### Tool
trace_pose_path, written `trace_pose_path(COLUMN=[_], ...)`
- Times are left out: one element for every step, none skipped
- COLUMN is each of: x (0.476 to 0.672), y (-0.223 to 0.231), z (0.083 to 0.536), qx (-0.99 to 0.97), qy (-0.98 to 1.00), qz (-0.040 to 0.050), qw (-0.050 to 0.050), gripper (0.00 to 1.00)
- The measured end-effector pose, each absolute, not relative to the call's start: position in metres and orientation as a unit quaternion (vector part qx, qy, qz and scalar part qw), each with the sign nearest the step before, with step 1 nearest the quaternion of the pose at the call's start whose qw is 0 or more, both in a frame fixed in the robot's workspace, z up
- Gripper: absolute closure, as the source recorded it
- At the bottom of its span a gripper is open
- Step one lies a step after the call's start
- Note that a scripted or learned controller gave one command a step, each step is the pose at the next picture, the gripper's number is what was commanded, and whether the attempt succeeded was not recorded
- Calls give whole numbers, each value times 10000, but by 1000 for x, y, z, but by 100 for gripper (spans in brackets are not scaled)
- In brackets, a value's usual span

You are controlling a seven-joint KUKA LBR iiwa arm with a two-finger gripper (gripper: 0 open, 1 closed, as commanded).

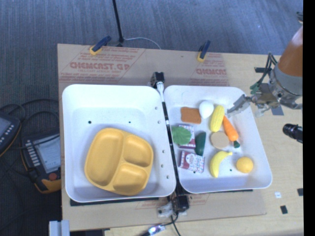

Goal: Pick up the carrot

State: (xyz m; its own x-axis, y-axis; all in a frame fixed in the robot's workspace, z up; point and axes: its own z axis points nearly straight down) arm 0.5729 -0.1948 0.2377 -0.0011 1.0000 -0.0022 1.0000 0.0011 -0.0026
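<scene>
Gripper hovers just above the carrot, touching nothing.

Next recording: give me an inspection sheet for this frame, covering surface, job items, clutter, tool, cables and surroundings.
Surface: brown board bearing two white bins.
Job's things: orange plastic carrot lying in the right white bin, between a yellow corn cob and the bin's right wall.
Clutter: white egg, banana, lemon; yellow divided plate in the left white bin.
Tool: tool above the right bin's upper right rim, holding nothing.
Cables: thin cable at the board's far edge.
Surroundings: grey carpet.
</scene>
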Motion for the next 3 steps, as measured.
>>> trace_pose_path(x=[594, 593, 586], y=[-206, -206, -138], z=[98, 104, 174], qx=[-7381, -7375, -7565], qy=[-6747, -6754, -6539], qz=[-39, -9, -9], qw=[-2, 13, -14], gripper=[0, 100, 100])
